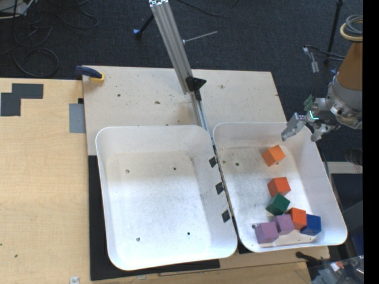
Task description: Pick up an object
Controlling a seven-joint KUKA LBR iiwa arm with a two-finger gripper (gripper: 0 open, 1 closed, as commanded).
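Observation:
Several small cubes lie in the right bin (246, 130). An orange cube (273, 155) sits alone near its far end. Closer to the front are a red-orange cube (279, 186) and a dark green cube (277, 205). At the front corner two purple cubes (267, 231), another orange cube (298, 217) and a blue cube (312, 224) are bunched together. My gripper (305, 128) hovers over the bin's far right corner, up and to the right of the lone orange cube. It is open, with nothing between its fingers.
The left bin (154, 194) lies beside the right one, with black clips (217, 187) along the shared wall. A slanted aluminium post (175, 40) rises behind the bins. A blue-and-yellow clamp (90, 73) sits at the board's far left corner.

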